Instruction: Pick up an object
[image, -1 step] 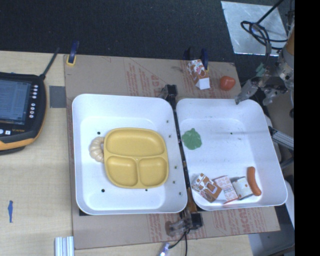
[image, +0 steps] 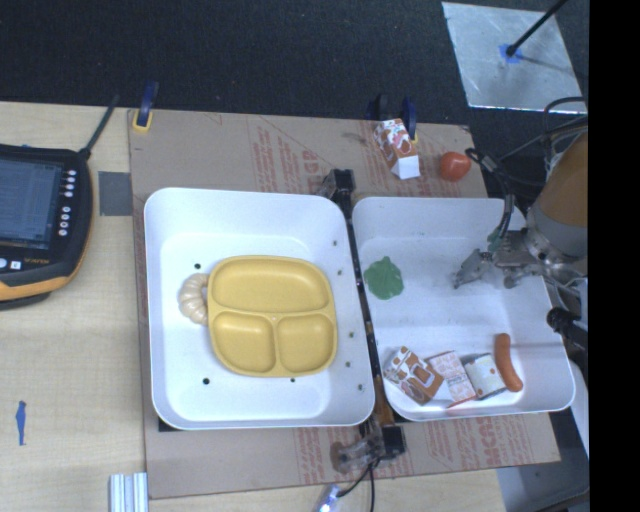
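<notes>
My gripper (image: 492, 272) hangs over the right bin (image: 440, 225), near its right wall, with its fingers (image: 466, 274) spread open and nothing between them. A green lumpy object (image: 383, 278) lies to its left by the bin's left wall. Along the bin's front lie an orange-red sausage (image: 508, 361), a brown-and-white carton (image: 414, 374) and two smaller cartons (image: 470, 377). The left bin (image: 180, 225) holds a yellow divided plate (image: 270, 313) with a beige bread-like piece (image: 192, 297) tucked against its left side.
Behind the right bin, on the cardboard, stand a small carton (image: 397, 147) and a red ball-like fruit (image: 454, 165). A control pendant (image: 35, 222) lies on the bench at far left. Cables run past the arm at the right.
</notes>
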